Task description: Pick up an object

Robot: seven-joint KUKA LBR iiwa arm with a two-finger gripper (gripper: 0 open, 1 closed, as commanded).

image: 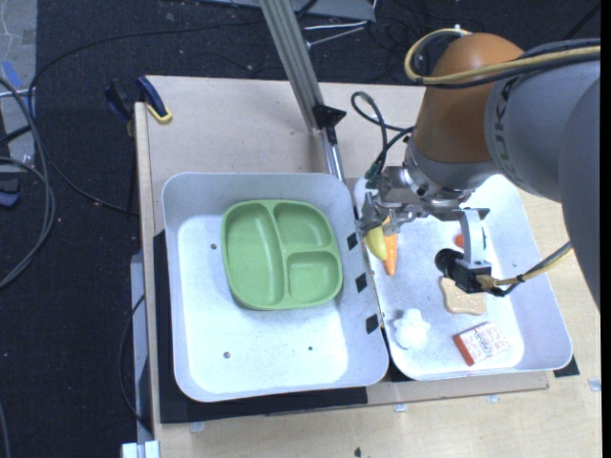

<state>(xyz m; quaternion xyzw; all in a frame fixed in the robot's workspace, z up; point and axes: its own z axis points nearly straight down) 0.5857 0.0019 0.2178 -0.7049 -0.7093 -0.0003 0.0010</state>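
My gripper (386, 219) hangs low over the left side of the right bin (535, 256), its fingers reaching down toward a yellow and orange toy (385, 249) that lies against the bin's left wall. The toy sits right under the fingertips, and whether they touch it is unclear. A tan slice of toast (464, 300) lies in the middle of the same bin, a white lump (412, 329) sits near its front left, and a small red and white packet (480, 343) rests at the front.
A green divided plate (283, 253) lies in the left bin (191, 256). A grey metal pole (296, 55) slants down from the top to the gap between the bins. Black cables cross the right bin near the toast.
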